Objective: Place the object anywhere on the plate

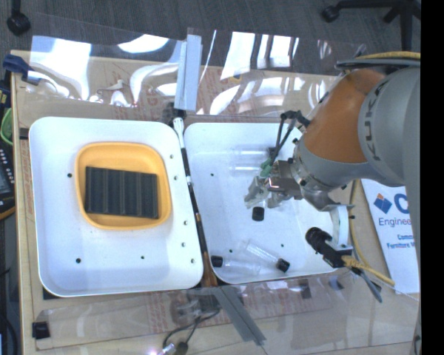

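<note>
gripper (pixel 256 196) over right bin (pixel 207 146), grip state: cannot tell | clear tube (pixel 260 255) below it | yellow plate (pixel 122 186) far left, left bin (pixel 44 198)

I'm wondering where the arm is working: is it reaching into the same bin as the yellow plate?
No, the arm hangs over the right bin, while the yellow plate lies in the left bin.
</note>
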